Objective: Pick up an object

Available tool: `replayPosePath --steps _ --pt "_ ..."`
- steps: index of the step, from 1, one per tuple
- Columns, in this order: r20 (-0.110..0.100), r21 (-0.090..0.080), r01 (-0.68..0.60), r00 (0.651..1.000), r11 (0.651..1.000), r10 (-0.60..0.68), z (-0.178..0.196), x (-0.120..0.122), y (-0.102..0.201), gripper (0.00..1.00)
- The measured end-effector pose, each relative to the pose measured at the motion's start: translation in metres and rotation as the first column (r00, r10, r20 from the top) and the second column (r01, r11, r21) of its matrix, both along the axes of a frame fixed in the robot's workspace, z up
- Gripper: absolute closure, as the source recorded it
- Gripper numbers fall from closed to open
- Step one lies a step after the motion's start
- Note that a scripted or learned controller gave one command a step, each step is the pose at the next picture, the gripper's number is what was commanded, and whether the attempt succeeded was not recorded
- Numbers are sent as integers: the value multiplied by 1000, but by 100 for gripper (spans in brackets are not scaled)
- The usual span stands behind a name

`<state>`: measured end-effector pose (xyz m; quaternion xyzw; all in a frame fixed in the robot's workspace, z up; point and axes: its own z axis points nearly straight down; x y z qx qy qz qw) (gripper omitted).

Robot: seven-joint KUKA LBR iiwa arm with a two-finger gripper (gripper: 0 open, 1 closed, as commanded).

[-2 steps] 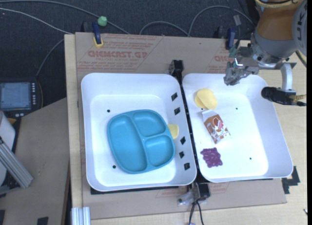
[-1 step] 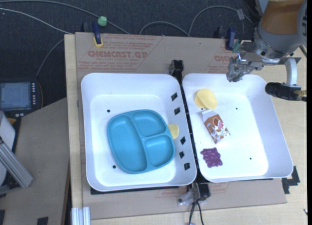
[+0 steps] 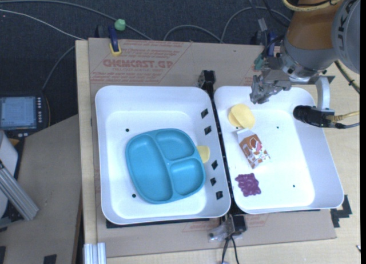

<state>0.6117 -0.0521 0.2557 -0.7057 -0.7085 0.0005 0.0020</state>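
Just below and a little to the left of the gripper (image 3: 264,92), near the upper left part of the right bin (image 3: 320,188), lies the yellow object (image 3: 242,116), the nearest thing the arm could pick. It is a pale yellow, rounded lump, somewhat longer along a slant from upper left to lower right, smooth and soft-looking, perhaps a toy piece of food. It lies flat on the bin floor, apart from the gripper, with a clear gap of white between them. Just below it sits a small packet (image 3: 253,148) in red, brown and white, tilted, its long axis running down and slightly right; the two lie close, but whether they touch cannot be told. Farther down, near the bin's lower left, rests a purple cluster (image 3: 248,184) like toy grapes, well apart from the gripper. The gripper hangs over the bin's upper edge, pointing down; nothing is seen between its fingers, and how far apart they stand cannot be told from this angle. By judgement, the coming move is a short shift down-left followed by a descent onto the yellow object. Across the divider, the left bin (image 3: 108,114) holds a blue divided tray (image 3: 164,164) with a small yellow piece (image 3: 203,154) touching its right rim. Both bins rest on the table (image 3: 143,57).
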Motion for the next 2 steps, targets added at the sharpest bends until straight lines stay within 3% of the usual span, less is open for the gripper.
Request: replayPosePath --steps 2 --pt "-2 1 -2 1000 1000 2 -32 -29 100 100"
